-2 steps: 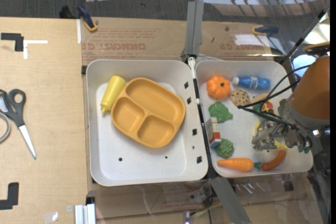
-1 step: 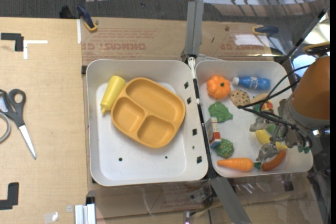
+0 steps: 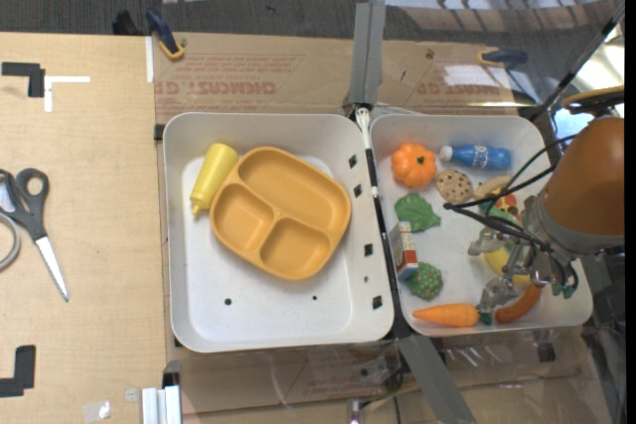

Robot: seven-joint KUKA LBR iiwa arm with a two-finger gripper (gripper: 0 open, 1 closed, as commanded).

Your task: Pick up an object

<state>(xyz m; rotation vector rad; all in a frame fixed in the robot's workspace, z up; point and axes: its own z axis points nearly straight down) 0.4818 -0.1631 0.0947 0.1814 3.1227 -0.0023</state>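
The metal two-finger claw (image 3: 502, 285) is seen low in the right white bin (image 3: 467, 124), near its front edge; whether it is parted or closed, and whether anything is held, cannot be told from this angle. Just below and left of the claw lies an orange plastic carrot (image 3: 445, 315), with a red-orange sausage-shaped piece (image 3: 519, 304) just to its right. A yellow rounded toy (image 3: 494, 256) sits against the claw's upper side. Further left are a green broccoli toy (image 3: 428, 280), a small red and white carton (image 3: 404, 247) and a green leafy piece (image 3: 417, 212). Above are found a speckled round cookie (image 3: 454, 185), an orange pumpkin (image 3: 414, 165) and a blue and white bottle (image 3: 479, 156). Well to the left, in the other bin (image 3: 268, 323), rest a yellow divided tray (image 3: 278, 212) and a yellow squeeze bottle (image 3: 212, 176).
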